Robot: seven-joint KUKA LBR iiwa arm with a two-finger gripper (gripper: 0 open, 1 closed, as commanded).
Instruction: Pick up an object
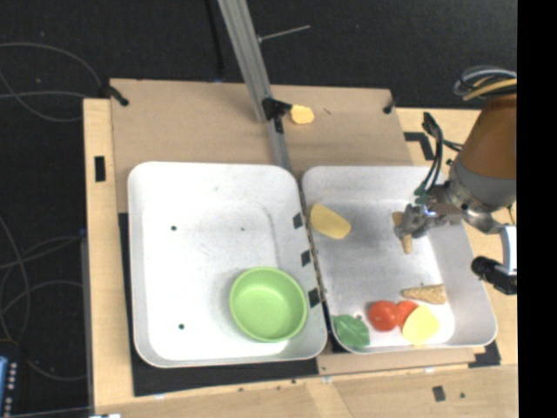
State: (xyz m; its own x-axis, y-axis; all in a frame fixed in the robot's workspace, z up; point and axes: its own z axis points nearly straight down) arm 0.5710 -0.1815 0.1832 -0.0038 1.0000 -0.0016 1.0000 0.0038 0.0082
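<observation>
My gripper (406, 230) hangs over the upper right part of the right bin (374, 190), its fingers pointing down and left above bare bin floor. Nothing shows between them. A pale yellow object (330, 221) lies to the gripper's left near the bin's left wall. Along the bin's front lie a green object (350, 329), a red object (386, 314), a bright yellow object (421, 325) and a tan wedge (425, 294). A green bowl (268, 303) sits in the left bin (191, 225) at its front right.
A grey metal post (248, 59) slants up from between the bins at the back. A small yellow piece (302, 114) lies on the bench behind the bins. The arm's orange band (492, 142) fills the right side.
</observation>
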